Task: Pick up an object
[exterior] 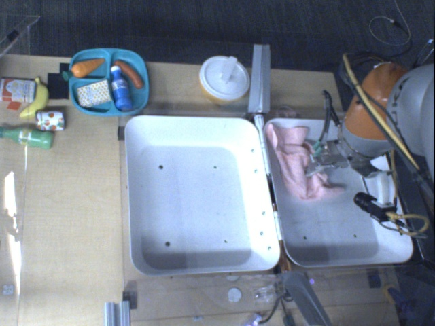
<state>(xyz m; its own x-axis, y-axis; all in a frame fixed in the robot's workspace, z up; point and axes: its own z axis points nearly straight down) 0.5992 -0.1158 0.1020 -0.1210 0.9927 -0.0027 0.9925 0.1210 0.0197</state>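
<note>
Two white bins sit side by side on the counter (68, 216). The left bin (197, 195) lies beside the right bin (340, 236), which holds one pink cloth (296, 161) crumpled against its left wall. The claw (319, 163) is down at the cloth's right edge; whether it is spread or closed I cannot tell. Beyond the left bin's far edge stands one yellow lidded cup (224, 79), and further left one blue divided tray (109, 81) of toy food.

a crumpled pink cloth (296, 161) lies in the right bin's upper left.
</note>
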